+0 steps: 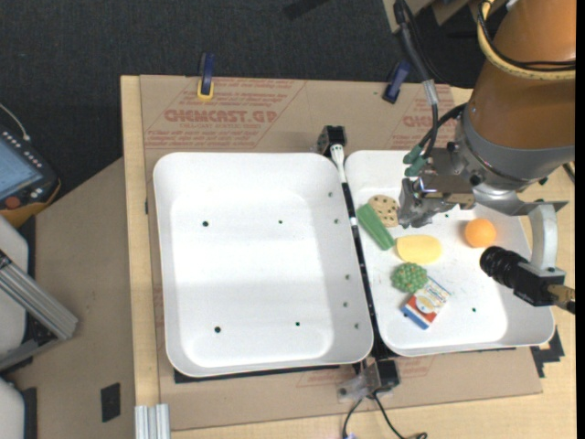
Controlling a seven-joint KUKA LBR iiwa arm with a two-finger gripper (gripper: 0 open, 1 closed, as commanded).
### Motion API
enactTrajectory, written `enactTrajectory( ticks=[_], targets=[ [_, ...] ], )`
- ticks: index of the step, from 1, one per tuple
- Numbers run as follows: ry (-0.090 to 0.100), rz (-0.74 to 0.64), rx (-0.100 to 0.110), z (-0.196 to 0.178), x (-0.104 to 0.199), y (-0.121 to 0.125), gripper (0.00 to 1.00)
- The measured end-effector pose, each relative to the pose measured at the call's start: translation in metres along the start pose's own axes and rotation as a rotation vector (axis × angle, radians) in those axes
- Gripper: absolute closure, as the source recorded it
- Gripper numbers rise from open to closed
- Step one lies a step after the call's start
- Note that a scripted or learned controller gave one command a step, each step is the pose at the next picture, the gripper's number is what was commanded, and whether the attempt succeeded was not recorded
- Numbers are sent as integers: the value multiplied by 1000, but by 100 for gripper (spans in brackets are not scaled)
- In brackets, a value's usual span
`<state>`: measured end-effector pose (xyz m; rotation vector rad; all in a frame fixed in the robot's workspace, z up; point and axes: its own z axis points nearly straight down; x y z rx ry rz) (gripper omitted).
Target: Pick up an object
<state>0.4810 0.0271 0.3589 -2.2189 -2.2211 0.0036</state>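
Note:
The right bin (475, 332) holds several small things: a green stick-shaped piece (374, 225), a brown dotted cookie (386, 208), a yellow lemon-like piece (419, 248), a green broccoli head (409, 276), a small red, white and blue box (425, 304) and an orange ball (479, 233). My gripper (412, 210) hangs over the bin's far middle, just right of the cookie and above the yellow piece. Nothing shows between its dark fingers.
The left bin (183, 245) lies beside the right one on a cardboard sheet (146, 154). Blue clamps (207, 79) hold the sheet's far edge. The arm's big orange and grey body (526, 90) looms over the right bin's far right corner.

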Motion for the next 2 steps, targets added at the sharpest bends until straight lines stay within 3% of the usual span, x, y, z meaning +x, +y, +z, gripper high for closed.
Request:
enactTrajectory(
  ticks=[1, 2],
  targets=[
    [0, 0, -4, -11, 0, 1, 100],
    [0, -2, -6, -22, 27, -2, 100]
  ],
)
